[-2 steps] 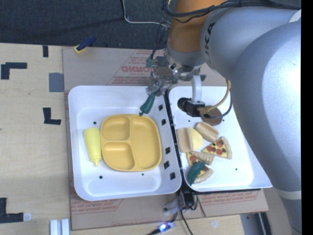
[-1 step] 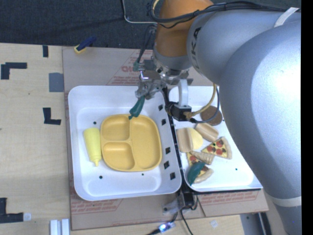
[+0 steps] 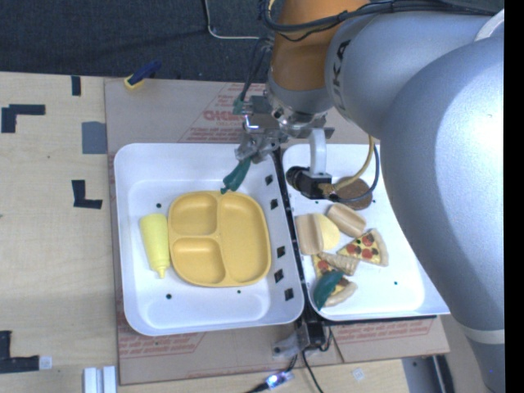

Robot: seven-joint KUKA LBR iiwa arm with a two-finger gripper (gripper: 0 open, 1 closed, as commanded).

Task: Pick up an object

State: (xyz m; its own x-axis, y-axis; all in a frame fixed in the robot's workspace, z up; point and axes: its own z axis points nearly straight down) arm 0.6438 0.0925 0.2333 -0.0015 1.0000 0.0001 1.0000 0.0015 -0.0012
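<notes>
My gripper [image 3: 255,150] hangs over the back right corner of the left bin [image 3: 131,219], by the wall it shares with the right bin. It is shut on a slim teal object [image 3: 237,175], which slants down and to the left from the fingers. The object's lower tip hangs just above the back edge of a yellow divided plate [image 3: 219,237]. A yellow bottle [image 3: 155,242] lies left of the plate.
The right bin [image 3: 409,289] holds a pale bread slice [image 3: 315,233], a bun [image 3: 345,218], a pizza slice [image 3: 368,248], a brown round piece [image 3: 354,191] and a second teal piece [image 3: 330,285]. The arm's large grey body covers the right side.
</notes>
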